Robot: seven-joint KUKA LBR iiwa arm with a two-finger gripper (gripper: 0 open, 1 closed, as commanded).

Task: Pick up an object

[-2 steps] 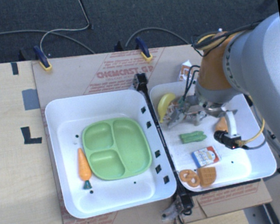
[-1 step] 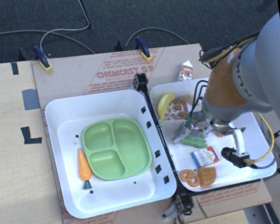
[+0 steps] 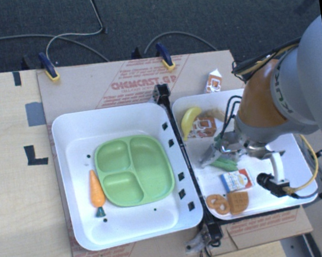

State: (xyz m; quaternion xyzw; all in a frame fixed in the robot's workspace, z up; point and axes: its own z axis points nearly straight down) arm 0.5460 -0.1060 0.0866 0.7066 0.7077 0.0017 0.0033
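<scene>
Grey metal fingers of your gripper (image 3: 213, 156) sit low in the right bin (image 3: 298, 161); you cannot tell how the jaws stand; a green object (image 3: 225, 164) lies just beneath them; beside it a blue-and-white carton (image 3: 235, 179), pretzel (image 3: 217, 204), banana (image 3: 190, 119); left bin (image 3: 71, 168) holds a green divided plate (image 3: 134, 170) and carrot (image 3: 96, 189).

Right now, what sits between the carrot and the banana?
In the camera view, the green divided plate lies between the carrot and the banana, and so does the black-clipped wall where the two bins meet.
</scene>
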